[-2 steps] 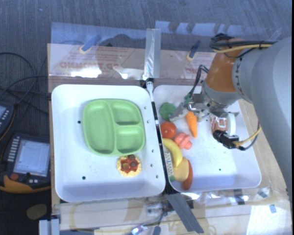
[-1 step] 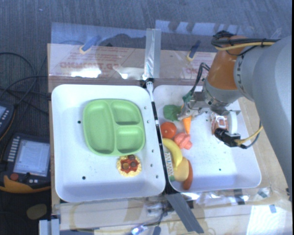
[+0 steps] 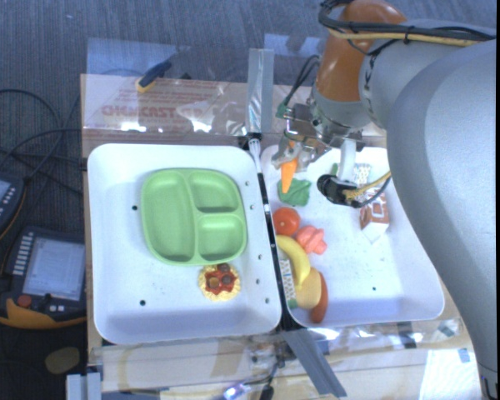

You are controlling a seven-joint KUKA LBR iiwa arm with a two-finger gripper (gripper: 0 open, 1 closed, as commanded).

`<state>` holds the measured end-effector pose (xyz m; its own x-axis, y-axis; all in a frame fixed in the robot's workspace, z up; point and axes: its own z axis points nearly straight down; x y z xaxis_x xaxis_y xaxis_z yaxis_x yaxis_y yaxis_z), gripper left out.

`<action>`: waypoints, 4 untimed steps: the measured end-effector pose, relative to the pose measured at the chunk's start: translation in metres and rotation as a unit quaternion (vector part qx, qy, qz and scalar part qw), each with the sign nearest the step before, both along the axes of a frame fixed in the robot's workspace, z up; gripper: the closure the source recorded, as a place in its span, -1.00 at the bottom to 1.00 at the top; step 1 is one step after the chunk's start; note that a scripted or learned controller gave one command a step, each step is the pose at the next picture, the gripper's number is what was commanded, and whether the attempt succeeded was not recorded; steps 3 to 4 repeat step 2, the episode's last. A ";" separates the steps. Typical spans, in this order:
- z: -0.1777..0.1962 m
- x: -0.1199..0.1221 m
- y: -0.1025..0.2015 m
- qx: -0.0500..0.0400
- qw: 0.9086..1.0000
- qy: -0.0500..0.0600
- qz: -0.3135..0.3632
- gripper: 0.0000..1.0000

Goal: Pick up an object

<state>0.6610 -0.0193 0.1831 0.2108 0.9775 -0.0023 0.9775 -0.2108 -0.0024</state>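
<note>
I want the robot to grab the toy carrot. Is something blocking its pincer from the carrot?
Nothing visible blocks it. The pincer hangs right above the carrot at the far end of the right bin. A green leafy piece touches the carrot's near side, and the tomato lies closer still.

Robotics lab — teach pendant (image 3: 43,273), cables (image 3: 17,132)

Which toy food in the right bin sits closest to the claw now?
The carrot, orange and upright directly under the claw. The tomato, banana and others lie further down the right bin.

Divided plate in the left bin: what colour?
Light green plate, plain, seen in the camera view.
</note>
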 end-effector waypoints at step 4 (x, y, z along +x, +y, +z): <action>0.000 -0.062 -0.025 0.000 1.000 0.000 0.016 -1.00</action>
